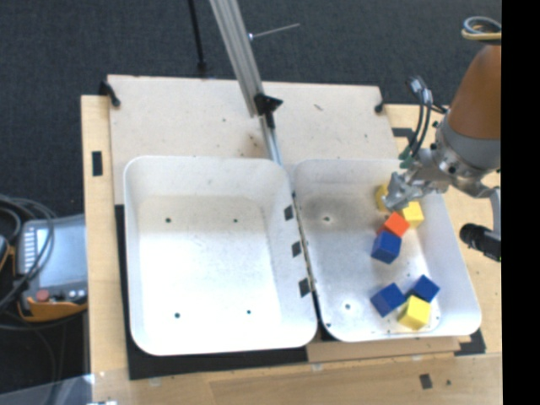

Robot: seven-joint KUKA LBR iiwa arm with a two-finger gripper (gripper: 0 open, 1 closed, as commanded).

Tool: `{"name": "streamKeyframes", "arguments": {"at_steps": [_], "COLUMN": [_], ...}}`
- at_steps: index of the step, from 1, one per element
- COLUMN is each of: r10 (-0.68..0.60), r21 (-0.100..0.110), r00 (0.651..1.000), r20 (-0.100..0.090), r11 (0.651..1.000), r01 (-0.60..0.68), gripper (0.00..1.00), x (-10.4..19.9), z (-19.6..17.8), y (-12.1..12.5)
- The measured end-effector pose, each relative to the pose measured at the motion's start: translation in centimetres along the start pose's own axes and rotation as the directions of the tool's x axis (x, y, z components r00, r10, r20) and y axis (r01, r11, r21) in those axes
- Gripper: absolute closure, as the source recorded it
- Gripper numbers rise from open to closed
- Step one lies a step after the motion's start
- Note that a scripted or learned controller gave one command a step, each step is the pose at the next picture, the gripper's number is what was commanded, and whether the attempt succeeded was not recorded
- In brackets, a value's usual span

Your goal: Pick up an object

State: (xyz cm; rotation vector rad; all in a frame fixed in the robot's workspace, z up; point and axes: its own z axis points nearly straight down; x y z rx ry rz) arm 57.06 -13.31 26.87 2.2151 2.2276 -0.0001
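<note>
Over the right-hand shallow white plastic bin [337, 310] hung the grey end effector [403, 189], reaching in from the right below the arm's orange band [479, 91]. Its tip sat low in the upper right part of that bin, right above a small cluster of blocks. Whether it was released or clenched could not be told, since the metal parts hid the tips and nothing was clearly seen between them.

Just under the tip lay a small orange cube [396, 224], touching a blue cube [386, 246] below it. A yellow cube [413, 214] sat just beside the orange one on its right, and another yellow piece [381, 195] peeked out at the tip's left, partly hidden.

Toward the near right corner of the same bin, three more blocks rested together: a blue cube [388, 299], a second blue cube [425, 288] and a yellow cube [415, 312] touching both.

The left-hand white bin [143, 184] stood beside the first on the pale wooden bench [186, 108]. A slanted aluminium rail [236, 45] rose behind the bins.
</note>
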Motion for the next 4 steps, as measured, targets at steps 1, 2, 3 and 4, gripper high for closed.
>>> {"name": "streamKeyframes", "arguments": {"at_steps": [1,2,3,4], "r10": [-0.001,-0.001,-0.002,-0.002], "r21": [0.000,0.001,0.000,0.001], "r00": [1.000,1.000,1.000,1.000], "r20": [-0.001,-0.001,-0.002,-0.002], "r11": [1.000,1.000,1.000,1.000], "r01": [0.001,0.001,0.002,0.002], "gripper": [1.00,1.00,1.00,1.00], "x": [5.7,11.2,16.0,20.3], "z": [0.3,1.8,1.4,1.4], "y": [-2.0,-3.0,-5.1,-6.4]}}
